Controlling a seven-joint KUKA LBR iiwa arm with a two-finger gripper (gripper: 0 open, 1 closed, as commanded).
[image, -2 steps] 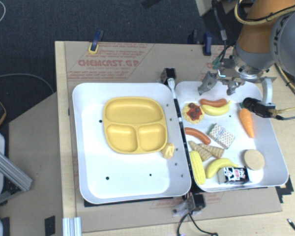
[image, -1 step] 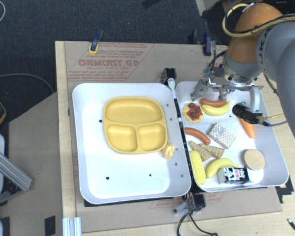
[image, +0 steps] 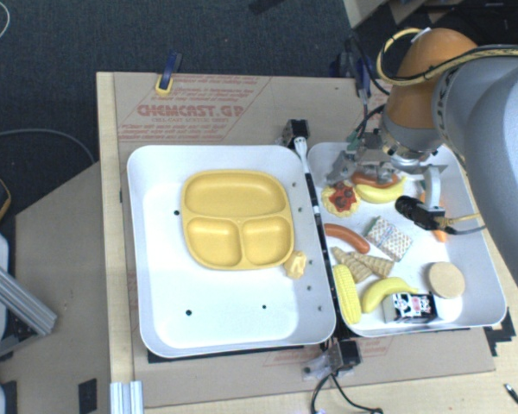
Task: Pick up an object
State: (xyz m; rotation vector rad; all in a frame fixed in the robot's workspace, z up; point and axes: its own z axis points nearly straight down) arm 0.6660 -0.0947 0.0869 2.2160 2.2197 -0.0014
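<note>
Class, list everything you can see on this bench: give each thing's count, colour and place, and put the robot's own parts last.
bins: two, white, side by side on the bench
divided plate: one, yellow, left bin
small piece: one, pale yellow, by the plate's right edge
bananas: two, yellow, right bin, one near and one far
hot dog: one, orange-red, right bin
corn cob: one, yellow, right bin's near left
round biscuit: one, tan, right bin
arm: one, grey with orange band, over the right bin's far end
hand: one, above the far banana

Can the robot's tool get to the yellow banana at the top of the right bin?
Probably yes. The tool hangs right above that banana in the right bin, and nothing lies on top of it. A red-and-yellow toy sits close beside it, which could get bumped.
</note>
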